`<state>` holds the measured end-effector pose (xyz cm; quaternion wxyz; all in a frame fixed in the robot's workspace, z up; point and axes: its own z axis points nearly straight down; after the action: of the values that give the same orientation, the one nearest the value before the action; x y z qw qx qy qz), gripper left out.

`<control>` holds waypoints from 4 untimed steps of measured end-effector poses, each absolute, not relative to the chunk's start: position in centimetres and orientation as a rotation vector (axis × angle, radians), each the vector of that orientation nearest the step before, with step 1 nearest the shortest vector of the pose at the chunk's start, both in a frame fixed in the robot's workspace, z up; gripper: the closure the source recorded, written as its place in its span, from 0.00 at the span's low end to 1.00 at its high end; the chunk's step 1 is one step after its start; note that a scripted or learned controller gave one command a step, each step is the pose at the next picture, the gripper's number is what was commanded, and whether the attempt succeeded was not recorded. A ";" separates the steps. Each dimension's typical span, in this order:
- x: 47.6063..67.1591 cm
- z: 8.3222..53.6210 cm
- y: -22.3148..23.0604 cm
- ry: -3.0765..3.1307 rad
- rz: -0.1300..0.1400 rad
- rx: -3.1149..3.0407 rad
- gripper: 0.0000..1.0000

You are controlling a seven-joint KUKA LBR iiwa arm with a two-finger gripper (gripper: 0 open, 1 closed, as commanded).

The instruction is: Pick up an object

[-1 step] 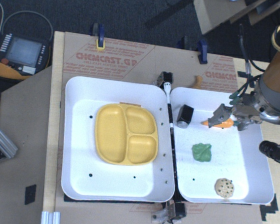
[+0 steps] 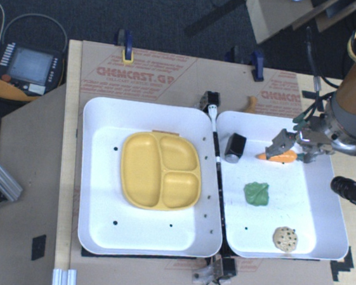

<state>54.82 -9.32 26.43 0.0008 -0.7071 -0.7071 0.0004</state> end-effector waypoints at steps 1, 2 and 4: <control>55.4 20.6 -9.9 -2.216 0.006 -2.219 0.00; 55.6 14.2 -9.6 -2.216 0.007 -2.217 0.00; 55.6 10.2 -9.6 -2.219 0.000 -2.224 1.00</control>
<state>55.62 -9.63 10.21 -0.0001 -0.7078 -0.7064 -0.0001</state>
